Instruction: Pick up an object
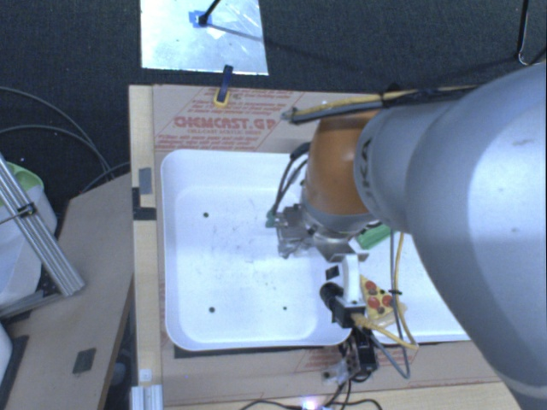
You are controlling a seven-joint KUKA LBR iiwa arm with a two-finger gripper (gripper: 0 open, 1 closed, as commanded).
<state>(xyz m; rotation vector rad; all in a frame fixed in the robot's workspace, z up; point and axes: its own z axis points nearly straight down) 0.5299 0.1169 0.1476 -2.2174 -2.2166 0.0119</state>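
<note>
- Honestly, we cannot tell whether the gripper (291,239) is released or clenched; the wrist hides its tip, and we see nothing held.
- It hangs over the left bin (184,229), at about 3 o'clock on that bin's floor, near the wall it shares with its neighbour.
- Likely targets lie in the right bin (440,319): a green piece (373,235) at 3 o'clock from the gripper, and a yellowish wedge with red spots (377,298) at 4 o'clock.
- We judge that the arm covers much of that bin because it reaches in low from the right.
</note>
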